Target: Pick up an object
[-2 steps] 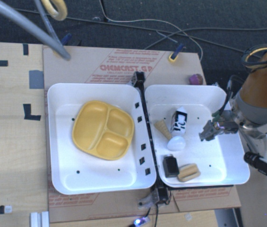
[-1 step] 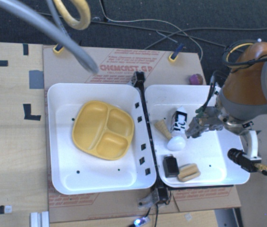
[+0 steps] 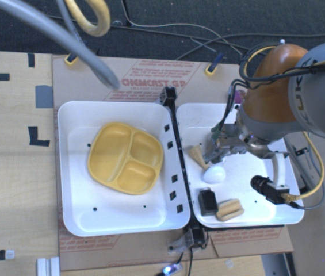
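In the right bin [image 3: 266,214] lie a white egg-shaped object [image 3: 213,174], a small tan wedge [image 3: 197,156], a black block [image 3: 208,201] and a tan cylinder [image 3: 229,210]. My gripper [image 3: 217,153] hangs low over the bin's left part, just above the white egg and beside the tan wedge. The arm's orange wrist band [image 3: 271,88] sits above it.
The left bin [image 3: 73,171] holds a yellow divided tray [image 3: 126,157]. A black divider [image 3: 175,154] runs between the bins. Cables and a grey hose [image 3: 64,30] cross the top of the bench.
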You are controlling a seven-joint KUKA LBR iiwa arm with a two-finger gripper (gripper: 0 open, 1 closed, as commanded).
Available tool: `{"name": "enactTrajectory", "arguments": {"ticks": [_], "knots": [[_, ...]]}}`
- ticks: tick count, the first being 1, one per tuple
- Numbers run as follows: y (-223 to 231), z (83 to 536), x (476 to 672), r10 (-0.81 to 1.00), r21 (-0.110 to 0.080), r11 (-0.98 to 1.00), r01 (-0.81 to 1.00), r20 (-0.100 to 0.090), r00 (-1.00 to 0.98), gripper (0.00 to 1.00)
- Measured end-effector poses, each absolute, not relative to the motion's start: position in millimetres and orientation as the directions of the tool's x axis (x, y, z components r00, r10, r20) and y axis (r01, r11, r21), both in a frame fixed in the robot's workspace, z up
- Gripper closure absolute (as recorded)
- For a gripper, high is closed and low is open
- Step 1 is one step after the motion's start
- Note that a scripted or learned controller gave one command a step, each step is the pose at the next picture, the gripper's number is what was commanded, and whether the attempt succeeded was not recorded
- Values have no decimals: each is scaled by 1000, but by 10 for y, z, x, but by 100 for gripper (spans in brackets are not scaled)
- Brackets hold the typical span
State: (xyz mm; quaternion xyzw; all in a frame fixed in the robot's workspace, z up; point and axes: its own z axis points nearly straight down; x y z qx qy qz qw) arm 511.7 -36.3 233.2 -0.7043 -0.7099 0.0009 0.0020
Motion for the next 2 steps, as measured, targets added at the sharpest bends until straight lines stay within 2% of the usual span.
{"name": "enactTrajectory", "arguments": {"ticks": [1,2], "knots": [[181,2183,5146,1000,-7,7,1000,0,-7,100],[732,2087,5094,1000,-7,6,1000,0,-6,100]]}}
